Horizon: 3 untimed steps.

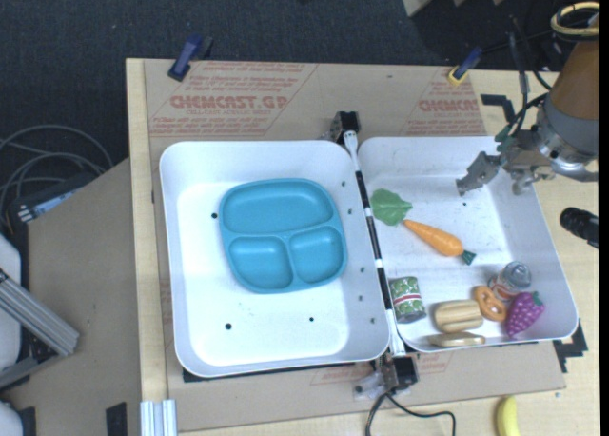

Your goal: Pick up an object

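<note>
The grey two-finger gripper (497, 175) hovers with its fingers spread apart and nothing between them, above the bare far end of the right white plastic bin (561, 277). The nearest target, an orange plastic carrot (433, 237), lies below and left of it, beside a flat green leaf (388, 207). A descent here likely closes on bare floor. The carrot's slant could let it roll from the fingers.

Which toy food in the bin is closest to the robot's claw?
The green leaf and the carrot are both close to the gripper, about equally. The can, bread, pretzel and grapes sit farther off at the bin's near end.
</note>
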Each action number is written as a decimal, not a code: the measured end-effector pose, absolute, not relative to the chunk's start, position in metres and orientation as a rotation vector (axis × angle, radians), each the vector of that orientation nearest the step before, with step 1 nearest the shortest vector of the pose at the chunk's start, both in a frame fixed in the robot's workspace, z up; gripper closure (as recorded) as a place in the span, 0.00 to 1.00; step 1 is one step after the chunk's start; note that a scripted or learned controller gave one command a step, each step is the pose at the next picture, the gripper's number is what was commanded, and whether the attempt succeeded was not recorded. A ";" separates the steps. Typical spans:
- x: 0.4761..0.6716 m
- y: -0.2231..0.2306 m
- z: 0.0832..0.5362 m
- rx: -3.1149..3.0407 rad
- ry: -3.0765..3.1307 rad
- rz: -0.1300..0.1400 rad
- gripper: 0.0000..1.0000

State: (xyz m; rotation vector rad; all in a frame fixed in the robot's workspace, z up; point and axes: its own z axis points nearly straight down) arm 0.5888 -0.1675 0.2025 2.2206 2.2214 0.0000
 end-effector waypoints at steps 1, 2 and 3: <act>0.565 -0.127 0.094 2.224 2.226 -0.004 0.00; 0.557 -0.112 0.084 2.223 2.224 -0.002 0.00; 0.557 -0.112 0.095 2.223 2.221 0.000 1.00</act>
